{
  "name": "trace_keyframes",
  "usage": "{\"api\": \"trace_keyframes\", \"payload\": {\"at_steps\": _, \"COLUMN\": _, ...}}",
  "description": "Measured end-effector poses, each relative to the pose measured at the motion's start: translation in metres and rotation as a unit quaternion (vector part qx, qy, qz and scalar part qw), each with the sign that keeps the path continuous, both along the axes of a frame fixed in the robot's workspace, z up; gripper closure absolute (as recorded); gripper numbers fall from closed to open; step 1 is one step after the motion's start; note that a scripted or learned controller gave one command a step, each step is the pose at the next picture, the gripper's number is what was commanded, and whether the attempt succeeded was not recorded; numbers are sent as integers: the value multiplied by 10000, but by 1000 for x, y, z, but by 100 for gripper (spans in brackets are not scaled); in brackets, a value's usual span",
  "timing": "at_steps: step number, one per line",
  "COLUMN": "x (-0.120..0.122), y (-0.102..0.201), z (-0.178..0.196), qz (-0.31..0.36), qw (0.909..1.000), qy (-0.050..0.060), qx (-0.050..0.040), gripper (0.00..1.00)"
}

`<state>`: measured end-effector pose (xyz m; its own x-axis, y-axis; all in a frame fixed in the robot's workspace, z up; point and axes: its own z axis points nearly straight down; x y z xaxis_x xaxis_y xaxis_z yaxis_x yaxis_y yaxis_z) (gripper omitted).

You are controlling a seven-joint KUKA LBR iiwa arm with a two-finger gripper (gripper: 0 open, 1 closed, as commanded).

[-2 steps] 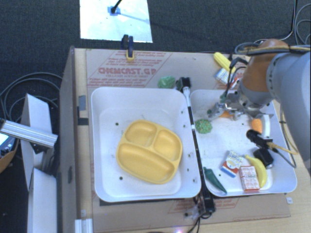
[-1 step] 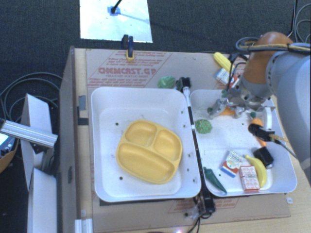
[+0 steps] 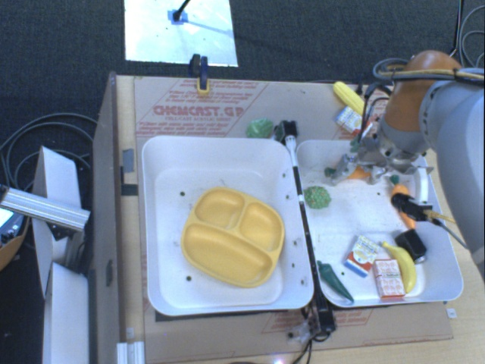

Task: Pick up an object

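Observation:
My gripper point(image 3: 347, 167) hangs low over the back left part of the right bin point(image 3: 439, 283), reaching in from the right. Just beside it lies a small orange piece point(image 3: 358, 175), partly covered by the gripper. In front of it on the bin floor sits a green leafy ball point(image 3: 317, 197). Further forward lie an orange carrot point(image 3: 405, 207), a black block point(image 3: 413, 245), a banana point(image 3: 403, 264), a red and white box point(image 3: 388, 278), a small blue and white carton point(image 3: 364, 255) and a dark green pepper point(image 3: 334, 281).
The left bin point(image 3: 163, 279) holds a yellow divided plate point(image 3: 233, 236). Behind the bins on the bench lie a green lump point(image 3: 260, 129), a yellow corn cob point(image 3: 348, 95) and a small box point(image 3: 348, 118). A black clamp point(image 3: 289, 133) sits on the shared bin wall.

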<state>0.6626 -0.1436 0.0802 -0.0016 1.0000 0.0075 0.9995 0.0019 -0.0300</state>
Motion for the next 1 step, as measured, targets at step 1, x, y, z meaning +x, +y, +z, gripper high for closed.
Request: {"api": "trace_keyframes", "payload": {"at_steps": 1, "x": 1, "y": -19, "z": 1, "qz": 1, "qw": 10000, "qy": -26, "qx": -3, "gripper": 0}}
